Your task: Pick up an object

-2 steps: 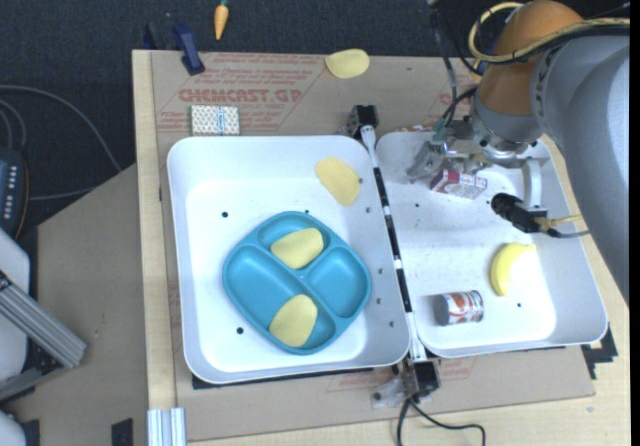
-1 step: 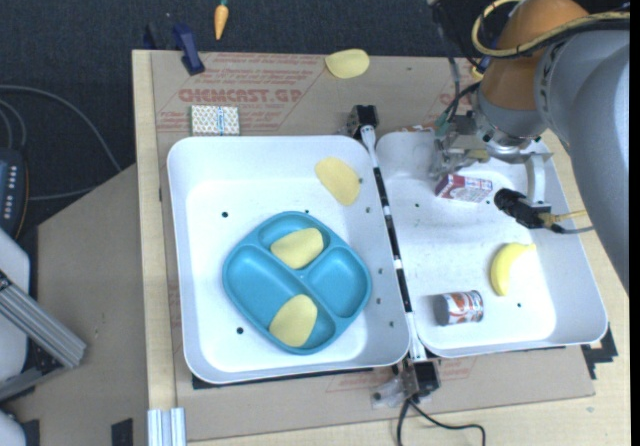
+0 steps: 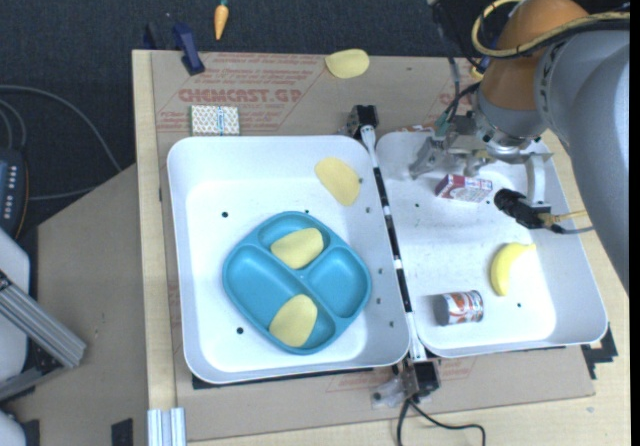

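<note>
The right bin (image 3: 560, 319) holds a red and white packet (image 3: 465, 187) at its far end, a yellow banana-shaped piece (image 3: 508, 267) near its right wall, and a small red and white can (image 3: 459, 308) lying on its side at the front. My gripper (image 3: 468, 160) hangs low over the far end of this bin, directly above and behind the packet, under the grey wrist and its orange band (image 3: 520, 54). Whether it touches the packet cannot be made out.
In the left bin (image 3: 200, 184) a blue divided plate (image 3: 340, 279) carries two yellow pieces, and another yellow piece (image 3: 338, 180) lies by the far right wall. On the board behind the bins are a yellow disc (image 3: 347, 63), a patterned sachet (image 3: 214, 119), a blue clip (image 3: 187, 49) and a toy carrot (image 3: 221, 19).
</note>
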You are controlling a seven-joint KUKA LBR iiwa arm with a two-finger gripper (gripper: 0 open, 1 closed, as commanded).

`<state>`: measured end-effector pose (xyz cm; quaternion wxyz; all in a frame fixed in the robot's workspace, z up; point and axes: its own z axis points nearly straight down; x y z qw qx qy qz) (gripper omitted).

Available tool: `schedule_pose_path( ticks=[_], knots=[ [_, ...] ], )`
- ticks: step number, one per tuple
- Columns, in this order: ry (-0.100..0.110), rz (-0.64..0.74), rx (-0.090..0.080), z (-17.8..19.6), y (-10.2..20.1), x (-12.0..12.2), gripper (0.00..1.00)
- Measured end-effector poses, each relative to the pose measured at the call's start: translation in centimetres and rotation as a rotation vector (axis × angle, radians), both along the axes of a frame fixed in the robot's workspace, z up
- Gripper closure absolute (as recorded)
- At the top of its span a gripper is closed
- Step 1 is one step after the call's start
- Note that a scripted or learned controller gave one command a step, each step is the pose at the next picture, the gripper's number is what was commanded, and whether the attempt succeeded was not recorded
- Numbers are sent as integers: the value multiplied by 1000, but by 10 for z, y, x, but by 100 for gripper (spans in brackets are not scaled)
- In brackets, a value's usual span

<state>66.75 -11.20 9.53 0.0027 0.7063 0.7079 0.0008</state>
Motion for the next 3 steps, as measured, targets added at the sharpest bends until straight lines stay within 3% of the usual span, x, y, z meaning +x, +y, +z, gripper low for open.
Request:
schedule_pose_path(
  ticks=[1, 2, 3],
  knots=[
    [6, -3, 2, -10, -19, -22, 0],
    [4, -3, 2, 0, -19, -21, 100],
    [4, -3, 2, 0, -19, -21, 0]
  ],
)
